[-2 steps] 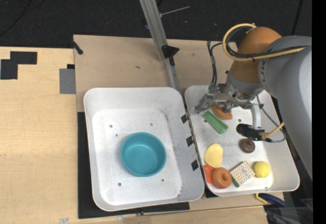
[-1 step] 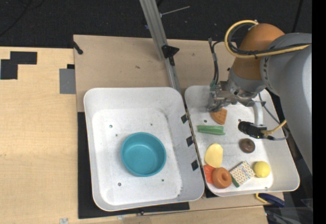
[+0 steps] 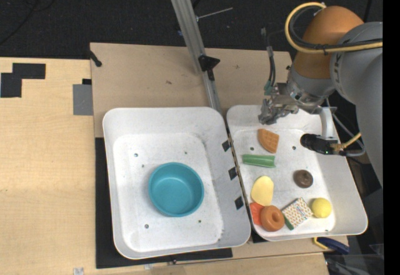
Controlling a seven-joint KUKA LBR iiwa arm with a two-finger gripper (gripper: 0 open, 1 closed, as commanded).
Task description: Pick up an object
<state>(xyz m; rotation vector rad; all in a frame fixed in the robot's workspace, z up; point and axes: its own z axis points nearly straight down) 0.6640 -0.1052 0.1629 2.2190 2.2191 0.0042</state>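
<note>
Right bin (image 3: 350, 205): orange wedge (image 3: 269, 140) at the far end, green stick (image 3: 259, 160) just below it, then yellow piece (image 3: 262, 190), brown disc (image 3: 304, 178), orange ring (image 3: 272, 217), checkered block (image 3: 297, 212), yellow ball (image 3: 321, 207). Left bin (image 3: 125, 136): teal bowl (image 3: 176, 189) alone. Gripper (image 3: 273, 111) hangs above the wedge, apart from it; jaws' spread cannot be told. No legible writing.

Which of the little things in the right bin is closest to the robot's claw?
The orange wedge-shaped piece, at the far end of the right bin, lies just below the gripper. The green stick, yellow pieces and brown disc sit farther toward the bin's near end.
</note>
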